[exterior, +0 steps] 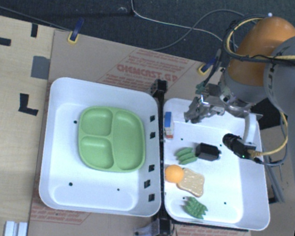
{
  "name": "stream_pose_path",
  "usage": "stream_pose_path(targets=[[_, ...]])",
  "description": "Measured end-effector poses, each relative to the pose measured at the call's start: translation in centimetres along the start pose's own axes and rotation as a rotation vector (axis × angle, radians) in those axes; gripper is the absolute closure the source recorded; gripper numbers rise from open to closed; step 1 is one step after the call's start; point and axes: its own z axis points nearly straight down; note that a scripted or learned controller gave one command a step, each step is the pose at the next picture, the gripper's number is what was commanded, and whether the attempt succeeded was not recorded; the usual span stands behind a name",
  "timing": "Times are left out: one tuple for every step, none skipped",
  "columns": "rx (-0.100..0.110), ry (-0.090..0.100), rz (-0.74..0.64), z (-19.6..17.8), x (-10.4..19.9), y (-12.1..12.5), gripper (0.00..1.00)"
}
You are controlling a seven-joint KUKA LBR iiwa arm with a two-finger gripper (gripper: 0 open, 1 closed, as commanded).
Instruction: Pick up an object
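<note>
The gripper hung over the far left part of the right bin, above bare white floor. Whether it was spread or closed could not be told from the slanted view; nothing was seen held in it.

Nearest to it, against the bin's left wall, lay a small blue, white and red block. Nearer the camera, toward the bin's middle, lay a green pod piece, with a black block just beside it on the right. Nearer still sat an orange ball touching a tan toast slice, and a second green piece lay close to the front wall. The left bin held a green divided plate.

Assessment: no object had yet been lifted; any of these would serve the task.

Risks noted:
- The block by the wall left little room for a finger on the wall side; a descent there could strike the rim.
- The ball would likely roll away under off-centre contact.
- The toast lay flat and low, so a closing grasp might slide over it.
- Pod piece and black block sat close together; one could be knocked while the other was taken.
</note>
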Motion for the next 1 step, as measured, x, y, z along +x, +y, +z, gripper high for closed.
stream_pose_path(targets=[[0.001,-0.001,0.001,0.75,5.36,-1.17,1.00]])
